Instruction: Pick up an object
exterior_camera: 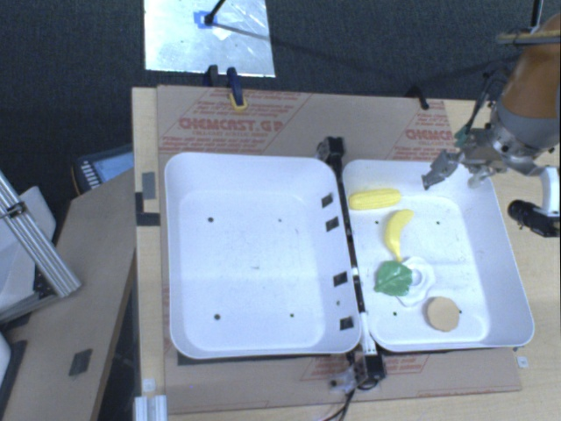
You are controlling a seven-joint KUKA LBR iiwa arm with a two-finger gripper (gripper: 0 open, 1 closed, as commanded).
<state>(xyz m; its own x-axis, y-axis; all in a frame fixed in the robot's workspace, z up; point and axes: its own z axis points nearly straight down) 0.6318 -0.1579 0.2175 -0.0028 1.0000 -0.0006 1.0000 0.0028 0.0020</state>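
Two shallow white bins sit side by side on the worktop (pixel 105 235), over a sheet of printed cardboard (pixel 263 117). The left bin (pixel 184 323) has only small dark dots on its floor. A row of black clips (pixel 337 226) runs along the seam where the bins meet. The right bin (pixel 500 261) carries four things. Nearest the far rim lies a yellow corn cob (pixel 375 200), lengthwise across the bin. Just below it, apart from it, a banana (pixel 398 232) curves down toward a green leafy piece (pixel 394 277), which rests partly on a small white ring-shaped object (pixel 417 278). Near the front rim lies a round tan cookie-like disc (pixel 443 314), apart from the rest. Over the far right corner of this bin hangs the tool (pixel 458 169), its two fingers spread apart with nothing between them, above the bin and well clear of the corn cob to its left. The grey arm (pixel 530 95) reaches in behind it from the right.
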